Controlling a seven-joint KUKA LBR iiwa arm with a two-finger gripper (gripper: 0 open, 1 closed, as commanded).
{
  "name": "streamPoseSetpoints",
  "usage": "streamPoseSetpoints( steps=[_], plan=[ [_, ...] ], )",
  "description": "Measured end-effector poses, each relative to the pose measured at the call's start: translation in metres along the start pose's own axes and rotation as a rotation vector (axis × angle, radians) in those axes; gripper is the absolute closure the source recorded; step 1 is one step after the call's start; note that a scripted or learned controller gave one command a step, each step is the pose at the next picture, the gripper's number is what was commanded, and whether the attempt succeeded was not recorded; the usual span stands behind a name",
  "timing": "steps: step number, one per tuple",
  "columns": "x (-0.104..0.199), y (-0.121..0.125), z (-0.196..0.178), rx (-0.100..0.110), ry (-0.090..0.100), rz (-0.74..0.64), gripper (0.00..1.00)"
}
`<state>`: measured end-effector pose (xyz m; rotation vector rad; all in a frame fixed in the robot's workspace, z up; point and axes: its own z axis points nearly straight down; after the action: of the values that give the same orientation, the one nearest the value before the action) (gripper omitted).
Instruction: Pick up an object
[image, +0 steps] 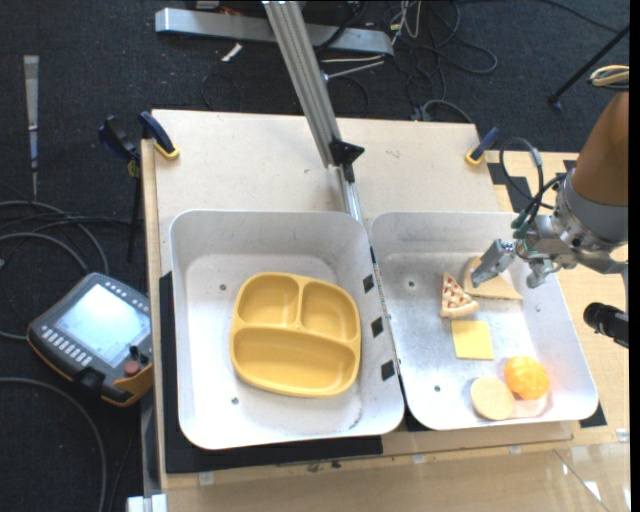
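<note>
Pizza slice (457, 297), toy-looking, lies flat in right bin (420, 395), upper-middle of floor: small triangle w/ pale crust edge and red-orange topping dotted w/ light spots. Long axis runs roughly up-down in view, narrow tip toward far wall, crust edge toward near side. Just right of it a tan wedge (500, 291), smooth and flat, partly under gripper (512, 265). Gripper hangs over that wedge, grey metal fingers spread apart w/ nothing seen between them; arm enters from right, orange band above wrist. Just below pizza, nearly touching, a flat pale-yellow square (473, 340), like a cheese slice. Near bin's front-right corner: round beige disc (491, 398) beside a glossy orange lump (526, 377) that sits on a pinkish flat piece (538, 404). Left bin (195, 250), same shallow white plastic w/ rounded corners, holds a yellow divided tray (296, 333), three compartments, smooth plastic, rounded-rectangle shape. Both bins on a light wood bench (250, 160).
</note>
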<state>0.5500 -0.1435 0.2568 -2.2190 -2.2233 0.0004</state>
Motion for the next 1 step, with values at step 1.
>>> streamPoseSetpoints(
  steps=[1],
  plan=[
    [0.0000, 0.0000, -0.0001, 0.000, 0.000, 0.001, 0.00]
  ],
)
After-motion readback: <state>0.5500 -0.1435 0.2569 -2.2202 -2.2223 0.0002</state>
